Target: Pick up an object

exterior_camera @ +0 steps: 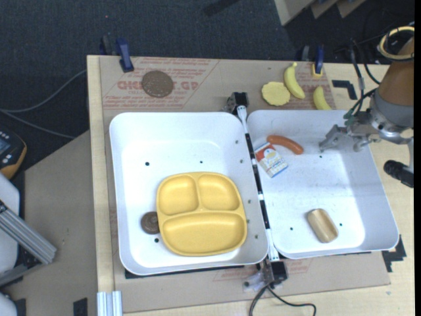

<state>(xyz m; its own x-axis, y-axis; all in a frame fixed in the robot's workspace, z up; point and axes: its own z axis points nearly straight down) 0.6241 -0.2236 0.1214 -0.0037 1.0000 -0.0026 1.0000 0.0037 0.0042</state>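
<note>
In the right bin (368,196) lie a red sausage (285,143), a small white and red carton (272,162) just below it, and a tan cylinder-shaped roll (322,225) near the front. My gripper (343,140) hangs over the bin's far right part, to the right of the sausage and apart from it. Its fingers are spread open with nothing between them. The arm with its orange band (398,87) comes in from the right edge.
The left bin (131,150) holds a yellow divided plate (200,212) with a brown cookie (150,223) at its left edge. Behind the bins on the bench lie two bananas (294,81), a yellow slice (276,93) and a brown disc (157,83).
</note>
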